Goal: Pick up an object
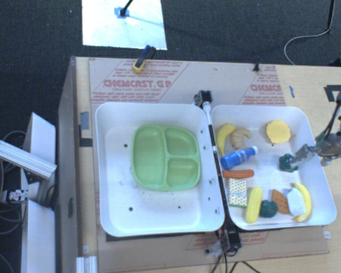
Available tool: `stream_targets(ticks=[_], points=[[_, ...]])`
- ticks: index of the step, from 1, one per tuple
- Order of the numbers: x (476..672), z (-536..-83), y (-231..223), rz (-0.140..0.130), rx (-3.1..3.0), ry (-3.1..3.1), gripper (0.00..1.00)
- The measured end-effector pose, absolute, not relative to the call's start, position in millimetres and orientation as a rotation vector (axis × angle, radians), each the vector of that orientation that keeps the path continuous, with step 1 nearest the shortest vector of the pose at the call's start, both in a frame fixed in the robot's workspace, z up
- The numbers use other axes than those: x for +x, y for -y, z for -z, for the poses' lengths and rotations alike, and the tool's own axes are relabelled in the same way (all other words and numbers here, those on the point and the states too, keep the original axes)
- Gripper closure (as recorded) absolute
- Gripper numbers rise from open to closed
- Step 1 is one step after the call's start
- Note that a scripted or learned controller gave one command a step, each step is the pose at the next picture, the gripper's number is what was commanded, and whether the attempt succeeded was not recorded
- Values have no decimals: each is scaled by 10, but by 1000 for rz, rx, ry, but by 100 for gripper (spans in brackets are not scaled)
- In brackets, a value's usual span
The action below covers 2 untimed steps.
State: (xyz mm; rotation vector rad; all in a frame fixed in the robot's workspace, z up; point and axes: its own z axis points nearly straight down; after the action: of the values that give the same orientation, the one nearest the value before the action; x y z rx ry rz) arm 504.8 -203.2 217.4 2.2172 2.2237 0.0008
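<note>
The gripper (300, 154) is seen at the right of the frame, reaching into the right bin (315, 127). Whether it's spread or closed honestly can't be made out. A dark green toy (286, 162) is sat just left of its tip, touching or nearly so. Nothing looks lifted. A short leftward nudge is probably needed.

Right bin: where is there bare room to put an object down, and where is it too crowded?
In the right bin, bare floor lies in the middle, bordered by the blue bottle, yellow disc and dark green piece. The front edge is crowded: corn cob, cracker, banana. The gripper reaches in from the right.
</note>
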Motion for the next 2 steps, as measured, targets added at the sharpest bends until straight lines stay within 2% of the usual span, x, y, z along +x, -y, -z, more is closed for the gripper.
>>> stream_targets(ticks=[1, 2], points=[[5451, -1193, 1566, 0, 2218, -2226, 0], [4975, -843, 1272, -2, 2220, -2222, 0]])
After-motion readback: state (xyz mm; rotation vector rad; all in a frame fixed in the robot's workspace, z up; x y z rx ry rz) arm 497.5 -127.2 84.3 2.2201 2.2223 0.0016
